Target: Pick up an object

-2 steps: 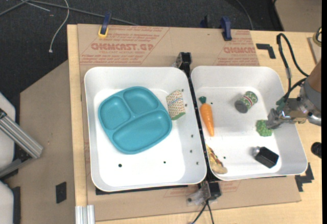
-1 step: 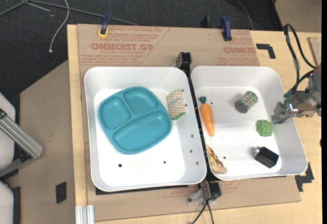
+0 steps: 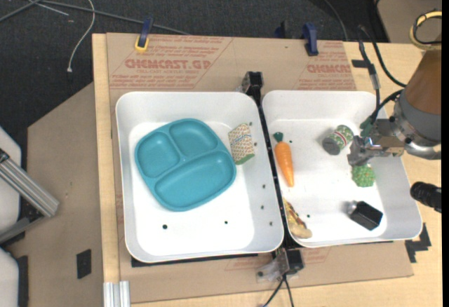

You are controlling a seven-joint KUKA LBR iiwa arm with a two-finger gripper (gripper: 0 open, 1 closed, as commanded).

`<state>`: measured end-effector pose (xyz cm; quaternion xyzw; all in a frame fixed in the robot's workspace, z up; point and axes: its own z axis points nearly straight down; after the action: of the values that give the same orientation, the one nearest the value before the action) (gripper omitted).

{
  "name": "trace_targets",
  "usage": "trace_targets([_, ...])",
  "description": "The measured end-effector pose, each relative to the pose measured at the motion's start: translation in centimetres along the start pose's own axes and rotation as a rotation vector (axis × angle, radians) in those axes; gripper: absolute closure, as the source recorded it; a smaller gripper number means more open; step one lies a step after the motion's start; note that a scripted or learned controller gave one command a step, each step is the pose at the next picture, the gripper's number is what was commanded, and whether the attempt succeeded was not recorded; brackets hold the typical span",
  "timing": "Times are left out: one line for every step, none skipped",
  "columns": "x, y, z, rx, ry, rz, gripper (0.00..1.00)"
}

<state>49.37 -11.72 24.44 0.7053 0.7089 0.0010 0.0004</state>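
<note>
Dark carpet with loose white cables surrounds a bench topped by a cardboard sheet (image 3: pixel 210 60), which two blue clamps pin along its far edge, presumably so the sheet cannot slide while the arm works. On it sit two shallow white bins, touching along a black divider strip.

From the camera view, the left bin (image 3: pixel 133 116) holds a teal divided plate (image 3: pixel 186 162) lying flat and turned at an angle, with a small patterned paper cup (image 3: pixel 241 142) tipped on its side just beside the plate's right edge. The right bin (image 3: pixel 309 106) carries the loose pieces, well spread, which should leave room for fingers to come down around each: an orange toy carrot (image 3: pixel 284 162) with a green top lying lengthwise near the divider, a brownish banana-like piece (image 3: pixel 297 221) at the near left corner, a small black block (image 3: pixel 365 214) near the bin's front right, a green and grey can (image 3: pixel 338 139) on its side, and a green knobbly ball (image 3: pixel 363 174), perhaps a toy broccoli.

The gripper (image 3: pixel 365 151) hangs over the right bin's right part, between the can and the green ball and just above the ball; the grey wrist with its orange band reaches in from the right. Whether its pincer is wide or narrow I cannot tell, since the metal parts blur together, and nothing visibly sits in it.

The green ball looks the likeliest target: small, rounded, bumpy, resting on the bin floor right beside the gripper, apart from the block below it.
</note>
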Motion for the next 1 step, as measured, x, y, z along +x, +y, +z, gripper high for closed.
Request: trace_targets([4.78, 0.13, 1.21, 0.005, 0.002, 0.001, 1.00])
